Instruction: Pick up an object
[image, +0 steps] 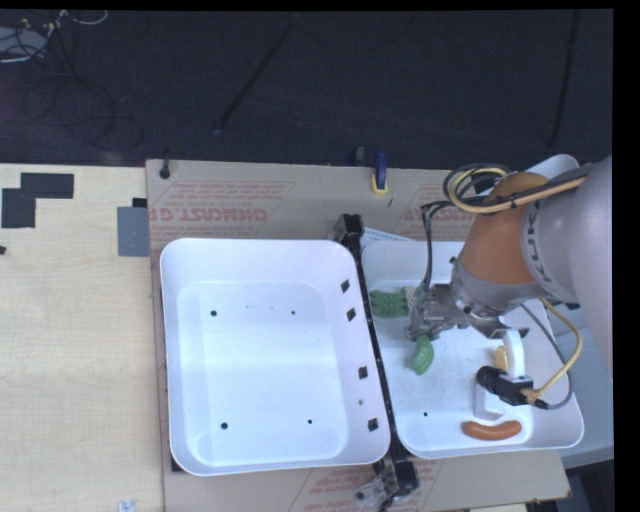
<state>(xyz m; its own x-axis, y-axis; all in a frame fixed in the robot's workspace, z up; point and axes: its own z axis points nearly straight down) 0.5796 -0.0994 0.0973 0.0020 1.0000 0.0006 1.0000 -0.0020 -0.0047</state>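
Of the 2 bins, the left bin (260, 370) lies well apart from my work. The right bin (440, 420) is where I am, with my arm (500, 250) reaching in over its far side.

3 loose things lie in that bin. The crumpled green piece (388, 300) sits just beside me, against the wall next to the left bin. The orange sausage-shaped thing (492, 430) lies near the front rim, well apart from me. The small green piece (422, 356) is directly below my gripper (430, 318), touching it or very nearly so, and I judge it to be the thing I am after.

The risks as I see them:
1. The small piece looks rounded and smooth, so it could squirt sideways if I close off-centre.
2. With 2 green things this close together, I could nudge or snag the crumpled one instead.
3. A lift might come up with nothing if I have only brushed the small piece.

From this high slanted view I cannot tell how far my jaws are open. Nor can I tell whether the small green piece is between them or merely resting against them.
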